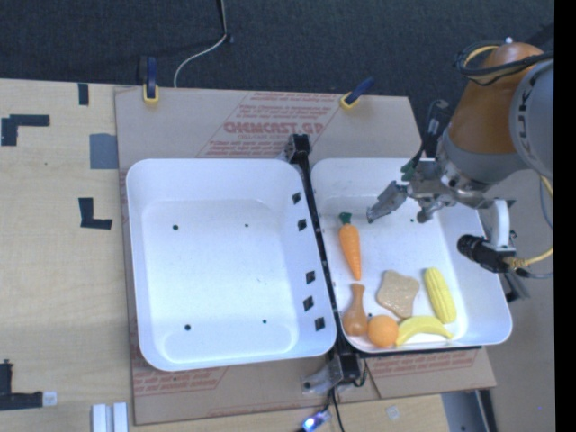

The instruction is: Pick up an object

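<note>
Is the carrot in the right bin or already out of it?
In. The carrot lies flat on the right bin floor near the divider, apart from the claw.

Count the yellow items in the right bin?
2. The corn cob lies near the right bin's right wall; the banana lies at the front edge, just below it, beside the orange. None looks hidden.

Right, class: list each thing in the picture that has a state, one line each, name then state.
gripper: raised over the right bin, nothing seen between its fingers
carrot: lying flat, green tip toward the far wall
corn cob: lying flat
banana: lying against the near wall
orange: resting beside the banana
bread slice: lying flat
right bin: holds all the food
</note>
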Controlling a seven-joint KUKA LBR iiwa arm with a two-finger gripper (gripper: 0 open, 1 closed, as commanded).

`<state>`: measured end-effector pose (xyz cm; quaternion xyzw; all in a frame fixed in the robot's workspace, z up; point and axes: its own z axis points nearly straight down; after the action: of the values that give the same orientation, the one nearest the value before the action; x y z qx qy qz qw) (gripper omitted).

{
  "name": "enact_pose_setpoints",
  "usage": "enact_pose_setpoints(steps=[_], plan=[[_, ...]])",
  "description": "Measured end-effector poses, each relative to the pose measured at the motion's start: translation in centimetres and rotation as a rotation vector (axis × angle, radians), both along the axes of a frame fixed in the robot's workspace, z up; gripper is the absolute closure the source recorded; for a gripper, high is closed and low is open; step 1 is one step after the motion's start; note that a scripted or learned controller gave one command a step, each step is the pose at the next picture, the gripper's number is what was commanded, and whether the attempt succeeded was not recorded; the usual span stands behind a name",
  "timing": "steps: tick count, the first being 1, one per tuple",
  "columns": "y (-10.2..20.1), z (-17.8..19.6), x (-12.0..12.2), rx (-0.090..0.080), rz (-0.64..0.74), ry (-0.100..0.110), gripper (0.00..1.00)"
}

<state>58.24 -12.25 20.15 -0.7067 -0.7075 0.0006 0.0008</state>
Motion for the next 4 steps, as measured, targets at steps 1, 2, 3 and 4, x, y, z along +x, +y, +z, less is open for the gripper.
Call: enact_pose_setpoints(steps=[1, 2, 3, 4], plan=[[3.9, -1.9, -4.7, 0.002, 0.001, 0.005, 0.0], [9.7, -1.8, -4.4, 0.003, 0.006, 0.001, 0.0], [9.3, -0.8, -4.4, 0.0, 0.001, 0.001, 1.0], [7.6, 13.5, -2.7, -0.002, 0.0, -0.018, 1.0]])
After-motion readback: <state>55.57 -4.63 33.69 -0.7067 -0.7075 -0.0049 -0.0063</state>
